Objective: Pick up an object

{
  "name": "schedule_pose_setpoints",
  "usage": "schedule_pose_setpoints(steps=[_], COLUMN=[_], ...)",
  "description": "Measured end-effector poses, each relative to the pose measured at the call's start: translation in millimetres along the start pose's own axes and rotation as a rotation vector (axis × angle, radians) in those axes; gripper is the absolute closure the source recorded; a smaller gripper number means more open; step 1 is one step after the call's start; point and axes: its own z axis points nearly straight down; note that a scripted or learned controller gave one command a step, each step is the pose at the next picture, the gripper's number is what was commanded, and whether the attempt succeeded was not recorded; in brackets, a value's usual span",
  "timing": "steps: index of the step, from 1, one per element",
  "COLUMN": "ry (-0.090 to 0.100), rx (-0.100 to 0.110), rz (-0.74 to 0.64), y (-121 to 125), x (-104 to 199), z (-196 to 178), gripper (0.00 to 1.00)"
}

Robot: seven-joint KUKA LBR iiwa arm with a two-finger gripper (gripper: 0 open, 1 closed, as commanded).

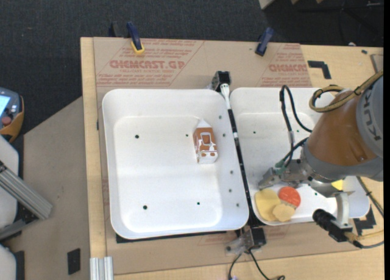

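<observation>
Where the right bin met its near rim, three small objects lay bunched together: a pale yellow piece, an orange-red round one just beside it, and a tan lump touching both at the front; the gripper hung just above this cluster, its metal parts partly hidden under the grey and orange wrist, and whether it was spread or closed could not be told; nothing was visibly held. The arm came in from the right over that bin, black cables looping across it. In the left bin, well apart, a small orange-and-white carton lay near the dividing wall. Both bins sat on a brown board with blue clamps at its far edge.
</observation>
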Motion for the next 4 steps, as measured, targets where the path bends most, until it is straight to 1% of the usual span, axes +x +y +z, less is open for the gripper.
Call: schedule_pose_setpoints(steps=[1,2,3,4], ry=[-0.009,-0.001,-0.002,-0.003], rx=[-0.019,-0.012,-0.011,-0.011], rz=[-0.006,-0.011,-0.009,-0.004], y=[153.1,173.7,187.2,189.4], x=[-51.5,27.6,78.0,75.1], z=[-44.7,-104.4,-155.2,-217.3], gripper=[0.0,0.0,0.0,0.0])
